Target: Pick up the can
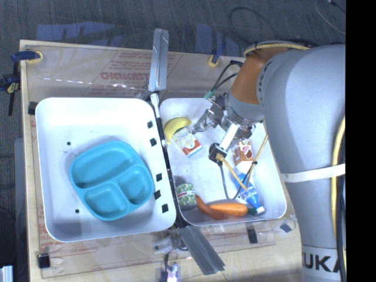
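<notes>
Resting beside carrot (226, 208), can (185, 195): likely light, stiff, slick; grip across round sides. Tool (203, 122) opening: cannot tell.

The left bin (88, 122) holds a blue three-part plate (111, 180), set toward its 6 o'clock. In the right bin (200, 170), a yellow fruit (176, 125) lies at 10 o'clock, with a small red-and-white carton (189, 145) just beside it at its 5 o'clock. A carrot (228, 208) lies along the 6 o'clock wall, and a blue bottle (249, 197) is at the carrot's 2 o'clock.
</notes>
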### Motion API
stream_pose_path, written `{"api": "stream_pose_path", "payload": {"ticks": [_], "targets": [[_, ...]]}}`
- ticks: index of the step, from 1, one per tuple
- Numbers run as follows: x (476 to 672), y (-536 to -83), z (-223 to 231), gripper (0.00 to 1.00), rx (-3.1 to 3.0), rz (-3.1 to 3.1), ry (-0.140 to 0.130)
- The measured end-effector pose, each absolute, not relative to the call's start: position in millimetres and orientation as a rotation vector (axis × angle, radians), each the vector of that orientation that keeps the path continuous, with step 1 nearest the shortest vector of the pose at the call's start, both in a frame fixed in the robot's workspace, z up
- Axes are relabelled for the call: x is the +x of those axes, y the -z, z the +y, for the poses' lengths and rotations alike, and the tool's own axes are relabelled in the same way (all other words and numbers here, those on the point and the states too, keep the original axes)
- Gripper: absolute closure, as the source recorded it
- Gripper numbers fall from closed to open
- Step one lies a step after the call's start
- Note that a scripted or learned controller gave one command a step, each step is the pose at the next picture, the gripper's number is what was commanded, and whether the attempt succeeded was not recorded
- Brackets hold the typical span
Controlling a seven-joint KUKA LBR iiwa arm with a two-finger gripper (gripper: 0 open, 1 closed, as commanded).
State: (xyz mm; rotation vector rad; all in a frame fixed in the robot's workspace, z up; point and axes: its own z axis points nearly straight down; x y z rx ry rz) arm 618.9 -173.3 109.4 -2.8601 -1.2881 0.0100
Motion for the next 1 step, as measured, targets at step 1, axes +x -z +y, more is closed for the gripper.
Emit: {"api": "stream_pose_path", "payload": {"ticks": [1], "targets": [[618.6, -90.6, -199.6, 0.00, -2.810, -1.393, -0.007]]}}
